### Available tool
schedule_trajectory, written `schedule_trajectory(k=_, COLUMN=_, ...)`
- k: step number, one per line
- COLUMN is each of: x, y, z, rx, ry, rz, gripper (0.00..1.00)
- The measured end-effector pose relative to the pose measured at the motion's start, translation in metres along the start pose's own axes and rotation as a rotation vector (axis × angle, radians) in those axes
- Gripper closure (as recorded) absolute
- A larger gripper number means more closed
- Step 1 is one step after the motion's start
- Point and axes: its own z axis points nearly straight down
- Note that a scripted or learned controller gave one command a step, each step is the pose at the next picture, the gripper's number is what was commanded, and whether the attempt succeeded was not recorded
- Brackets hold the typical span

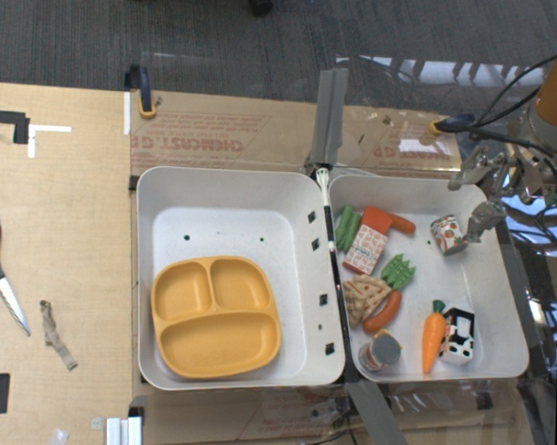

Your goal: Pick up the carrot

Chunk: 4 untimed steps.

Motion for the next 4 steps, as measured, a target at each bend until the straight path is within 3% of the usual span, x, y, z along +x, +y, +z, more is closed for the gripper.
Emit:
schedule_trajectory(k=1, x=0.056, y=0.035, z=0.067, rx=-0.001, ry=0.0, rz=0.003, gripper=0.0)
schedule_trajectory(k=2, x=0.124, y=0.036, z=0.152, rx=-0.001, ry=0.001, rz=0.125, gripper=0.0)
schedule_trajectory(k=3, x=0.121, y=0.037, z=0.141, rx=0.0, ry=-0.003, rz=0.12, gripper=1.0)
schedule_trajectory(k=4, x=0.134, y=0.018, z=0.148, rx=0.0, ry=-0.008, rz=-0.488, gripper=1.0)
